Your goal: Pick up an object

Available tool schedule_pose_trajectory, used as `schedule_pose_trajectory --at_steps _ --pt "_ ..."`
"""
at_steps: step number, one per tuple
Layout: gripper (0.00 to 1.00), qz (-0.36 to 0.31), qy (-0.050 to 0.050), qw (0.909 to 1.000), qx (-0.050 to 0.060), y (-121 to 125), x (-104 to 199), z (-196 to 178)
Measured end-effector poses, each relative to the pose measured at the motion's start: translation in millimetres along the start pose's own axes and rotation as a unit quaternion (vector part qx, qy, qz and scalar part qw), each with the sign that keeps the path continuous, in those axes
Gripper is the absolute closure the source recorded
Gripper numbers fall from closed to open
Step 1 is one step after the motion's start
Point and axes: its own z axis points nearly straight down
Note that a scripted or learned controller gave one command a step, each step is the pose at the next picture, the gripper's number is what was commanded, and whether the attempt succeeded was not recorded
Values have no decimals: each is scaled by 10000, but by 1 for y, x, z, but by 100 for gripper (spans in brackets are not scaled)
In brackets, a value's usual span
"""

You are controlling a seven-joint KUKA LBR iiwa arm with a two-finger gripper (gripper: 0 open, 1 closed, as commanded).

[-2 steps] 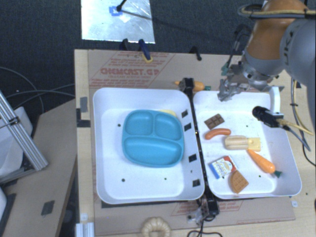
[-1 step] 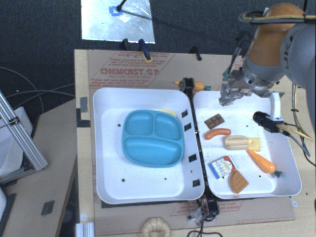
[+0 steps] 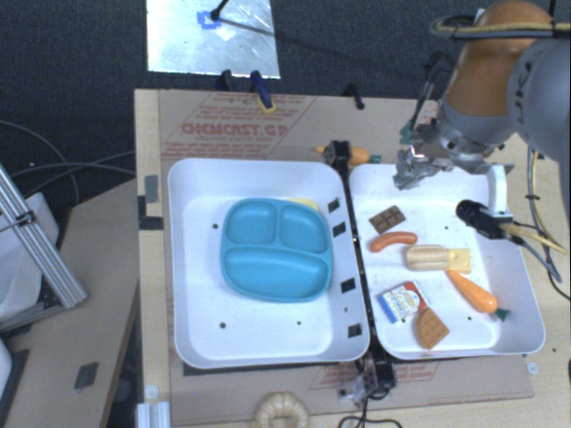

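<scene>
Two shallow white bins sit side by side on the bench. The left bin (image 3: 196,328) holds a blue divided plate (image 3: 275,248), lying flat near its middle, with a bit of something yellow showing just past the plate's far edge.

The right bin (image 3: 522,315) carries the loose items. A brown chocolate bar (image 3: 387,218) lies toward the far left part, and an orange-red sausage (image 3: 393,240) sits just near of it. To the right of the sausage is a pale bread roll (image 3: 427,257) with a yellow piece touching its right end. An orange carrot (image 3: 474,292) slants toward the near right corner. Near the front lie a small blue and white packet (image 3: 401,302) and, just beside it, a brown waffle (image 3: 431,328).

The arm comes in from the right, and its gripper (image 3: 411,172) hangs over the far left part of the right bin, apart from the chocolate bar and above it. Nothing shows between its fingers; how far they are spread cannot be told from this angle.
</scene>
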Motion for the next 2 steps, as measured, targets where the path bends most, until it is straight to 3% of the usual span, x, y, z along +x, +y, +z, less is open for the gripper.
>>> schedule_pose_trajectory --at_steps 1,2 --pt "100 -3 -8 10000 8 9 -1 17" --pt "100 -6 0 10000 3 2 5 5"
